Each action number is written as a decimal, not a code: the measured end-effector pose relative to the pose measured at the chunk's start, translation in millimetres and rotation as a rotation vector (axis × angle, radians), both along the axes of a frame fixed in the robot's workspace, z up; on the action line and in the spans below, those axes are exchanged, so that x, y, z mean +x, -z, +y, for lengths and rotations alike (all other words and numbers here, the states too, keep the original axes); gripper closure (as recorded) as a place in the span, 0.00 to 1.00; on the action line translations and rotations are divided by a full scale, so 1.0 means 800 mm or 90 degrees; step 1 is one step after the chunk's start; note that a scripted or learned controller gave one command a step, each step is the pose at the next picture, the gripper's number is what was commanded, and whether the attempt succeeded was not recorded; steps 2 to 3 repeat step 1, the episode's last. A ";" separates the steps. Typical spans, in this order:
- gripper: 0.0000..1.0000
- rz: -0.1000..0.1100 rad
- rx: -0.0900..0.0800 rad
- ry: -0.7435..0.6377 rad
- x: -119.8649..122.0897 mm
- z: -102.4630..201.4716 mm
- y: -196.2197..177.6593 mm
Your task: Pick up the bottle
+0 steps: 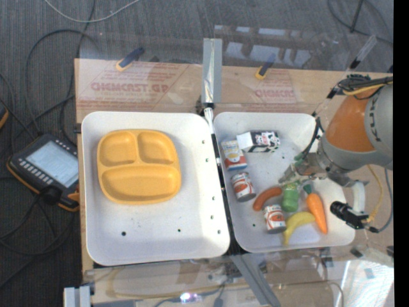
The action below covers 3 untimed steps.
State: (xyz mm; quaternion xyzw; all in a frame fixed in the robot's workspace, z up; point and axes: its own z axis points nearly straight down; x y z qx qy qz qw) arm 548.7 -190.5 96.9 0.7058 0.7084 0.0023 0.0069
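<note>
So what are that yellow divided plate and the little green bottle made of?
The yellow divided plate looks like moulded plastic with a matte finish: one even colour, soft rounded ridges, no bright glare. The green bottle, right under the claw, also seems plastic, slightly glossy with a pale highlight, though it is too small to be sure.

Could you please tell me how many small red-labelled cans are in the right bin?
3. One small red-labelled can sits by the bin's left wall, a second just below it, and a third beside the yellow banana. The arm may hide others.
</note>
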 end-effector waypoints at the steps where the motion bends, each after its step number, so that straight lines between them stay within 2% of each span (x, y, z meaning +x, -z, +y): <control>1: 1.00 0.011 0.004 0.019 0.008 0.047 -0.111; 3: 1.00 0.011 0.004 0.019 0.008 0.047 -0.111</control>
